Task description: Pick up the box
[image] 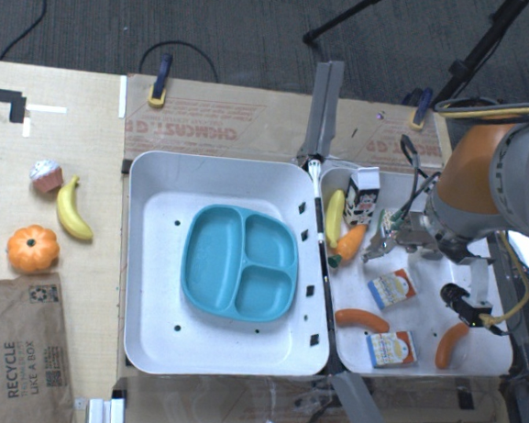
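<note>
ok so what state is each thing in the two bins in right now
blue divided plate: flat in the left bin, compartments bare
milk carton: upright, right bin's far corner
banana: lying along the right bin's left wall
carrot: lying tilted beside the banana
two small boxes: lying flat
two sausages: lying flat
gripper: low over the right bin

My gripper (378,246) hangs low over the right bin (490,364), just above a small box (391,288) and beside a carrot (349,243) and a banana (335,216). A second box (391,349) lies near two sausages (362,319). The left bin (143,334) holds a blue divided plate (240,263).
</note>
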Tool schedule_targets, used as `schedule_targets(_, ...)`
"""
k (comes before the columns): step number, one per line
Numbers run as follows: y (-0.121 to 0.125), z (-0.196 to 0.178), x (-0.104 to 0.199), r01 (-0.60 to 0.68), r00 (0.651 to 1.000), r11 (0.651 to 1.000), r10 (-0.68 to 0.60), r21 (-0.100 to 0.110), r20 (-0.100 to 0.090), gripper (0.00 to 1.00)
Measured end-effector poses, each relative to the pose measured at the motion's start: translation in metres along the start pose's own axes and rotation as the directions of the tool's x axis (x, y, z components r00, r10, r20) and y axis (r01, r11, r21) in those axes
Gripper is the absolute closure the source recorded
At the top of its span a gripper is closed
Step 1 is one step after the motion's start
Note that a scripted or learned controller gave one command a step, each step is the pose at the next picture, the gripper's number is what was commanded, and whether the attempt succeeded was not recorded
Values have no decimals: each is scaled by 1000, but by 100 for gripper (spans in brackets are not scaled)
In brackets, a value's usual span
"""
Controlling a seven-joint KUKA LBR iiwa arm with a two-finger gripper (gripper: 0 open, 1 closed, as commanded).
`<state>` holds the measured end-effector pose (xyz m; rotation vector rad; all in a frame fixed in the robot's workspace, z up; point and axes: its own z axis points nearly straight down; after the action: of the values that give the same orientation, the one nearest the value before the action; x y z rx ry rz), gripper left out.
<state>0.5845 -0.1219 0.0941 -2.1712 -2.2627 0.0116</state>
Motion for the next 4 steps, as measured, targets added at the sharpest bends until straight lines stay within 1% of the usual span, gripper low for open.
schedule_targets(1, -32, 6, -39, 25, 1000, 1000, -25, -4, -2, 0)
schedule_targets(2, -32, 1, -41, 23, 1000, 1000, -23, 0, -2, 100)
schedule_targets(3, -32, 1, -40, 23, 1000, 1000, -23, 0, -2, 0)
schedule_targets(4, -86, 7, -21, 33, 999, 999, -33, -4, -3, 0)
